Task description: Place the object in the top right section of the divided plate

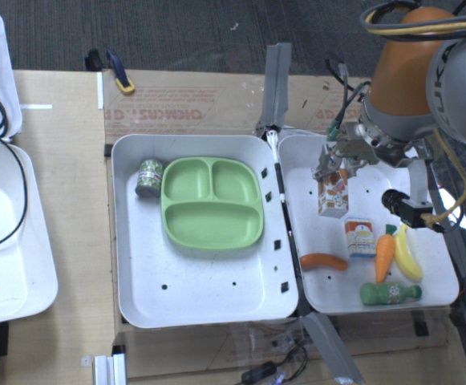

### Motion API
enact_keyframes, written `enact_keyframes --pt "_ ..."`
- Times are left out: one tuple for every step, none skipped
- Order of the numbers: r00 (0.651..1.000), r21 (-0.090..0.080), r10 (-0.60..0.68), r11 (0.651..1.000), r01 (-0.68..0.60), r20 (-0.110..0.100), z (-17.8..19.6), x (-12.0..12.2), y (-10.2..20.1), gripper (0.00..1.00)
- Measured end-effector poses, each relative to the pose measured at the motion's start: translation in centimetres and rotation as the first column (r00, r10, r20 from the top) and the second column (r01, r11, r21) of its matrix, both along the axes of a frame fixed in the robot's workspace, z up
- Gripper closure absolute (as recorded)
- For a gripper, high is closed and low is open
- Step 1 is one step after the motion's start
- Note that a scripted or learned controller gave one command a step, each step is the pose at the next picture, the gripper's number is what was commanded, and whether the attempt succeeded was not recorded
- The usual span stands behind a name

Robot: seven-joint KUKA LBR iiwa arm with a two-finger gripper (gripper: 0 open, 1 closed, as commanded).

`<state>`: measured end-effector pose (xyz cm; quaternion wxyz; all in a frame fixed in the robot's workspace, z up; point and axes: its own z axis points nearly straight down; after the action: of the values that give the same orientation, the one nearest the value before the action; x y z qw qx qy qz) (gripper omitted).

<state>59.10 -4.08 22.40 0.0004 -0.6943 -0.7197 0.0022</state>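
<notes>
A green divided plate (212,202) lies in the left bin (136,279), with two small sections along its far side and one wide section nearer the front. My gripper (331,165) hangs over the far left part of the right bin (441,291). Directly beneath it is a small juice carton (334,195) with red and white print. The gripper's tip meets the carton's top, and the grip itself is hidden from this angle.
A small green-labelled can (148,176) stands left of the plate. The right bin also holds a white and orange box (360,237), a carrot (385,255), a banana (407,255), a green bottle (389,293) and an orange sausage (324,261). A grey divider (277,95) rises between the bins.
</notes>
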Motion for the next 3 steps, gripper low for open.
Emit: enact_keyframes --pt "1.0 0.0 0.0 1.0 0.0 0.0 0.0 0.0 0.0 0.0" --pt "0.975 0.0 -0.224 0.975 0.224 0.002 2.5 0.6 -0.3 0.0" --pt "0.975 -0.003 -0.222 0.975 0.222 -0.001 3.3 0.6 -0.3 1.0"
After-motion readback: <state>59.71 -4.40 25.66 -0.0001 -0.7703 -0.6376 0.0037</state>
